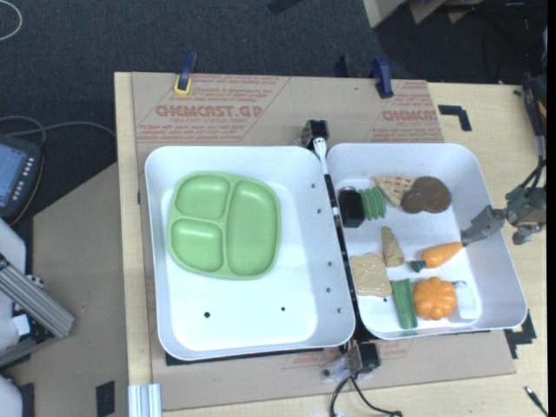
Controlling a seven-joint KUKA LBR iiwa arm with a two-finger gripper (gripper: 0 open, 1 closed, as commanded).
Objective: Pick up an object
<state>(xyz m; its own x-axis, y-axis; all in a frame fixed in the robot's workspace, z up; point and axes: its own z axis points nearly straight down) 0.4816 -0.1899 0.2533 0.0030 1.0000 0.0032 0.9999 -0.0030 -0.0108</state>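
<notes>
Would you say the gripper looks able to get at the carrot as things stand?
Probably yes. The gripper sits at the right bin's right wall, just beside the carrot, which lies uncovered on the bin floor with nothing between them.

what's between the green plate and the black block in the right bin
In the camera view, bare white floor of the left bin, then the two bins' touching rims, lie between the green plate and the black block. No object sits there.

end effector (512, 220) at 3 o'clock cut off by the frame edge, fingers too blurred to read, green stick (404, 302) partly tucked under orange pumpkin toy (434, 298), counter (287, 102) corners cropped at bottom
</notes>
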